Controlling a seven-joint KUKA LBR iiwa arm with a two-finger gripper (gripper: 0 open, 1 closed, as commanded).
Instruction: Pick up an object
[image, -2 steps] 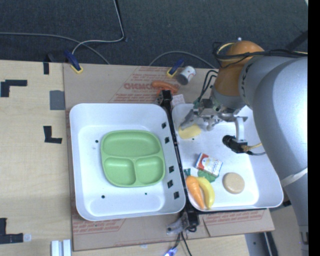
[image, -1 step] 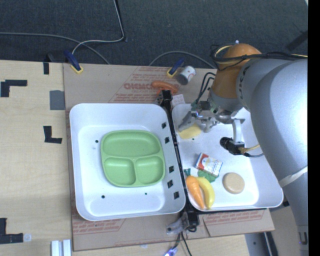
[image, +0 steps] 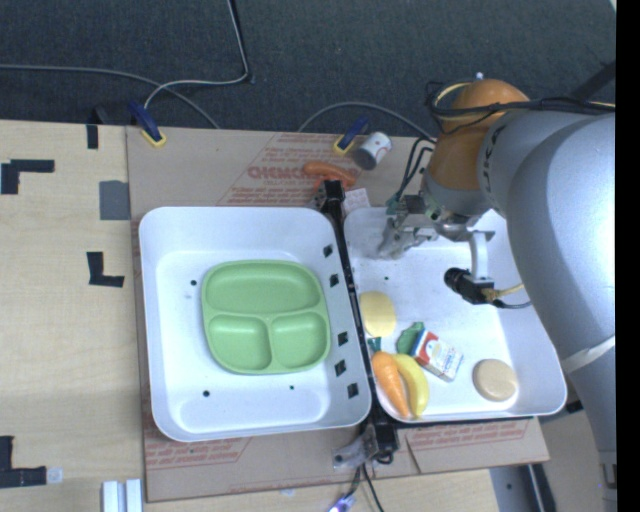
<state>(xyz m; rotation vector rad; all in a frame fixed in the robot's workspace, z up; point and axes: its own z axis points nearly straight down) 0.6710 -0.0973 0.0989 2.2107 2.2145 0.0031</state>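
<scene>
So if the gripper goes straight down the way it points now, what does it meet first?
Most likely the bare white floor of the right bin near its far left corner. The gripper hangs above that spot, well apart from the toys nearer the camera, though depth is unclear.

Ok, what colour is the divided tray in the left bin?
Light green. The divided tray shows clearly in the camera view, lying flat in the left bin.

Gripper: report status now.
Gripper low over right bin's far end, nothing seen held. Toy food clustered at near end, untouched. Green tray in left bin.
</scene>
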